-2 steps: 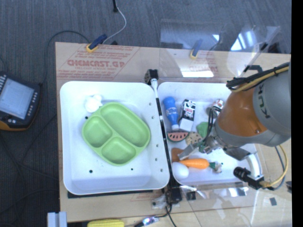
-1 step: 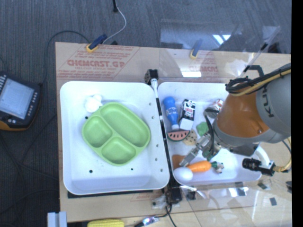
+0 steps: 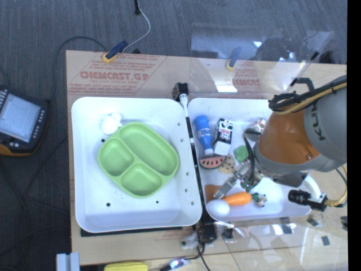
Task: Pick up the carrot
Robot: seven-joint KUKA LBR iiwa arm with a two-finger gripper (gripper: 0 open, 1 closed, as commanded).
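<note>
Dark grey carpet surrounds a bench covered with printed brown board [image 3: 113,75], on which two shallow white bins are set side by side. A green divided plate [image 3: 139,160] is seen in the middle of the left bin [image 3: 84,208], with a small white object [image 3: 110,122] near that bin's far left corner. The carrot [image 3: 237,199] is found lying flat near the front edge of the right bin [image 3: 276,208], just beside a white egg [image 3: 218,209] at the front left corner. The gripper [image 3: 241,179] is lowered just above and behind the carrot; whether its fingers are spread or pressed together cannot be told, and nothing is seen between them. A blue bottle [image 3: 203,130], a watermelon slice [image 3: 212,162] and a small black-and-white carton [image 3: 224,132] are placed along the bin's left side.
</note>
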